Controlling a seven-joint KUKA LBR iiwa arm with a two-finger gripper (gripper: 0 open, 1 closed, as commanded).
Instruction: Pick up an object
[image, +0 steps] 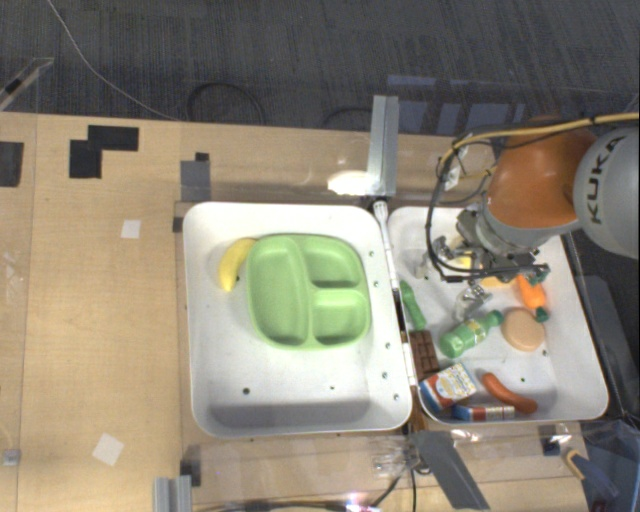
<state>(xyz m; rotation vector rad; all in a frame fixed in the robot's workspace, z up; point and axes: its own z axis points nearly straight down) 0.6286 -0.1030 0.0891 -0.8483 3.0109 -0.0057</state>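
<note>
My gripper (476, 296) hangs low in the right bin (585, 330), under the orange band of the arm (535, 180). Just below its tip lies a green bottle (468, 334), tilted, with its cap end pointing toward the gripper. An orange carrot (533, 293) lies right beside the gripper, and a round tan bun (523, 330) sits below the carrot. I see nothing between the gripper's tips.
Along the right bin's left wall lie a green pickle (411, 305) and a brown chocolate bar (426, 352). A small carton (452, 383) and a red sausage (508, 392) lie near the front. The left bin (215, 380) holds a green divided plate (305, 290) and a banana (232, 264).
</note>
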